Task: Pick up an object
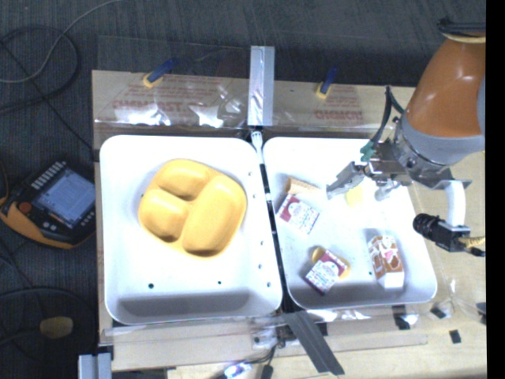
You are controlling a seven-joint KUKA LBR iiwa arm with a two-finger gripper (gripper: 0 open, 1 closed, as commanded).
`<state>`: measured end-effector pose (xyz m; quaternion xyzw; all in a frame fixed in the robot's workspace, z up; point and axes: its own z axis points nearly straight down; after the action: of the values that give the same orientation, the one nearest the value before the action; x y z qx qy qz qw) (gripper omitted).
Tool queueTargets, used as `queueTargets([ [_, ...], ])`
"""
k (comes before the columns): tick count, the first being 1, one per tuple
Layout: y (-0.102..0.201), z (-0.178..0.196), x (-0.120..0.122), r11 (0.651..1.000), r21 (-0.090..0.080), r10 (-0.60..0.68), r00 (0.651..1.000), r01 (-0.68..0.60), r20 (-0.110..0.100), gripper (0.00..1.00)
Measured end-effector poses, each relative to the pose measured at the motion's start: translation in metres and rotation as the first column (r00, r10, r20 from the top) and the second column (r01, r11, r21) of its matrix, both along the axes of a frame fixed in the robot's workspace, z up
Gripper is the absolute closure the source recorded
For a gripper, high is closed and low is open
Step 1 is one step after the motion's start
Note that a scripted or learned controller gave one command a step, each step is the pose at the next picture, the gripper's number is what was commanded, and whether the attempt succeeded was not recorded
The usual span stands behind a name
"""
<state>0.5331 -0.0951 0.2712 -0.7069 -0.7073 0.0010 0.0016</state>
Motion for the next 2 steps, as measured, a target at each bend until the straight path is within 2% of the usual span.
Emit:
queueTargets([
  [1, -0.088, -0.015, -0.039, 0.997, -0.002, 0.071, 0.997, -0.071, 0.002, 0.00],
  [2, -0.124, -0.154, -0.050, 0.993, 0.008, 0.116, 0.993, -0.116, -0.002, 0.00],
])
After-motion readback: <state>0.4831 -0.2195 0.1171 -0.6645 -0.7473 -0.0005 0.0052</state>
